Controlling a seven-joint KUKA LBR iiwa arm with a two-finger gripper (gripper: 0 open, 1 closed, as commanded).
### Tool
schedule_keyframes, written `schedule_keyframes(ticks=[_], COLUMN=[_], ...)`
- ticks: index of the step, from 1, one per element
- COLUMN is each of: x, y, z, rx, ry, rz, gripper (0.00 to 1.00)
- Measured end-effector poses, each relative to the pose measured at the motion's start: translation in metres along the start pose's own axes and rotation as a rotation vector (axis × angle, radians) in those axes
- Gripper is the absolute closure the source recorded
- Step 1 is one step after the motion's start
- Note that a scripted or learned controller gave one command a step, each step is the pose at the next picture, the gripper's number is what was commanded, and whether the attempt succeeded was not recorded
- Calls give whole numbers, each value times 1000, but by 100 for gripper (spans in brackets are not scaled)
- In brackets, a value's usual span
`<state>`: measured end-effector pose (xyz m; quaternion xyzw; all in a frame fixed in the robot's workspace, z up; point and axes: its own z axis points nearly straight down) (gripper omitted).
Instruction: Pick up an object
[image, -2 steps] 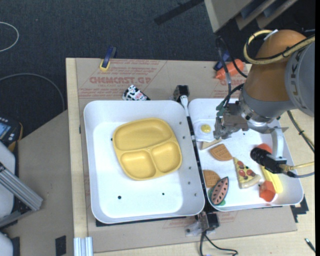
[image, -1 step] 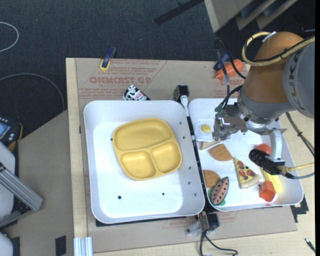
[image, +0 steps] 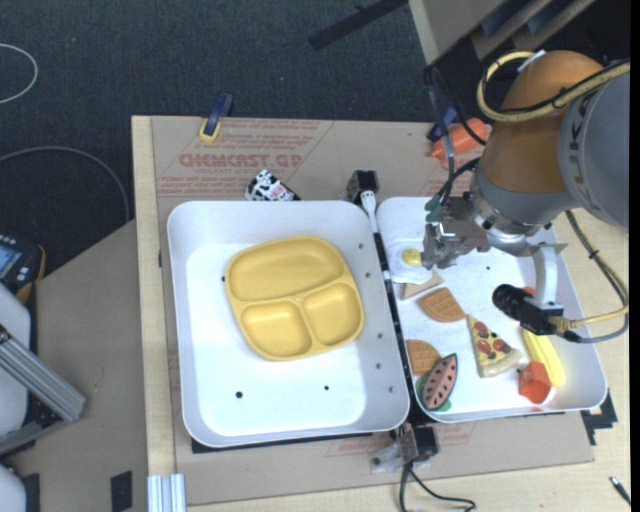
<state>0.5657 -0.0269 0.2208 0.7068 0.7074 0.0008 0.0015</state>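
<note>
Fried egg (image: 410, 258) lies half-hidden under the tool (image: 436, 252); its grip state unclear.

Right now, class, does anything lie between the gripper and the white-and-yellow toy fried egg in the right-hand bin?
Nothing visible does. The gripper hangs right beside the white-and-yellow toy fried egg at the far left of the right-hand white bin. The tan toy cracker lies nearer the camera, off that path.

Faded red print on the brown board (image: 245, 155) beneath the two white bins, along its far edge, reads roughly "CHEMCAST GP". Smaller lines around it are too faint to read.
</note>
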Motion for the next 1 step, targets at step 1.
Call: schedule_keyframes(ticks=[1], x=[-1], y=[-15], z=[3], rx=[7], ry=[1], rz=[2], gripper=[100])
